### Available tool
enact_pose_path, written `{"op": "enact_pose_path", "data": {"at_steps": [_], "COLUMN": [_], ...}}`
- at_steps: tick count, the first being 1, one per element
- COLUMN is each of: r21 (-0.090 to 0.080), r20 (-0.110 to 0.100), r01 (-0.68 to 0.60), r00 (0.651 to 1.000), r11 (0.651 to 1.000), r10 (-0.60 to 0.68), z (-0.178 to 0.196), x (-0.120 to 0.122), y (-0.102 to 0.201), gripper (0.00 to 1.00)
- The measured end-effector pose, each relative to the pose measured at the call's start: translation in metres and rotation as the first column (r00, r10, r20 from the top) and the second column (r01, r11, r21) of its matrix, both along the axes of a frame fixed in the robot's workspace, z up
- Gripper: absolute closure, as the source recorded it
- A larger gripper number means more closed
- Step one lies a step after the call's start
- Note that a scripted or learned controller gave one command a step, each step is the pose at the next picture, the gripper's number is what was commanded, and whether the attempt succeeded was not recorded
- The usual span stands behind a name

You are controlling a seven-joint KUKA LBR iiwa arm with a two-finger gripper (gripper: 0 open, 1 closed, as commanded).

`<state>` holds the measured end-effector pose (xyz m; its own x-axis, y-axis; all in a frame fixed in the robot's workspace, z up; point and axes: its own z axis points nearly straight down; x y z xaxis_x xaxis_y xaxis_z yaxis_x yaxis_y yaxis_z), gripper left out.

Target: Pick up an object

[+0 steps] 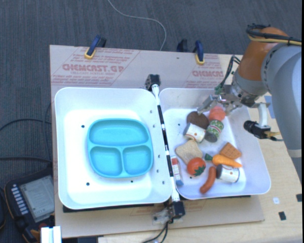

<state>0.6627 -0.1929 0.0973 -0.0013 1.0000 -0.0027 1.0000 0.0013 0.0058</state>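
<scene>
Orange carrot [227, 160] lies pointing right

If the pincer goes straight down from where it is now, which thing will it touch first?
Probably the green can with the red top: the pincer hangs over the right bin, right above that can's red end. The brown mushroom lies just beside it, and depth is hard to judge from this slanted view.

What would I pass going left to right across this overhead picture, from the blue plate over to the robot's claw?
Blue divided tray in the left bin → the strip of clips where the bins meet → slice of toast → toy tomato → green-labelled can → cracker, with the claw above the can.
</scene>
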Motion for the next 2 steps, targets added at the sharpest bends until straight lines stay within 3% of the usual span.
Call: {"op": "enact_pose_path", "data": {"at_steps": [1,2], "r21": [-0.002,0.002], "r20": [0.002,-0.004], "r01": [-0.002,0.000], "r00": [1.000,1.000], "r11": [1.000,1.000], "r10": [0.002,0.000], "z": [0.012,0.091], "x": [0.001,0.006], "y": [0.000,0.071], "gripper": [1.00,1.00]}}
